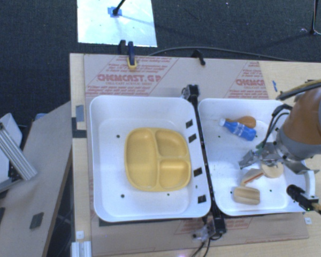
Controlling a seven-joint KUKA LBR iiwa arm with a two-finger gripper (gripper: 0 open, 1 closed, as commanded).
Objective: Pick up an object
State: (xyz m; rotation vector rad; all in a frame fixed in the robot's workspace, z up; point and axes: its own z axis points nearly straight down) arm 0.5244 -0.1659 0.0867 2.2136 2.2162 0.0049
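Leftmost, the left bin holds a yellow tray with three compartments, lying flat near the bin's middle. It plays no part in the coming move.

Across the divider, the right bin carries the small things. A blue bottle lies on its side near the far wall, its long axis running from upper left to lower right, with a tan, orange-brown piece touching it just behind. Nearer the front wall lies a bread roll, pale brown and oblong, its long axis close to left-right.

Between them, toward the right, the claw hangs low over the bin floor, grey metal parts splayed around it; whether it is released or clenched I cannot tell. Just below it lies a sandwich slice, pale with a dark red edge, tilted so its long axis climbs to the right. A round pale disc sits just beside the claw's right.

By my judgement the slice is the likeliest target: it lies just toward the front of the claw, nearly under it, so the move turns on a short drop forward and a wrist turn to cross its slanted axis.
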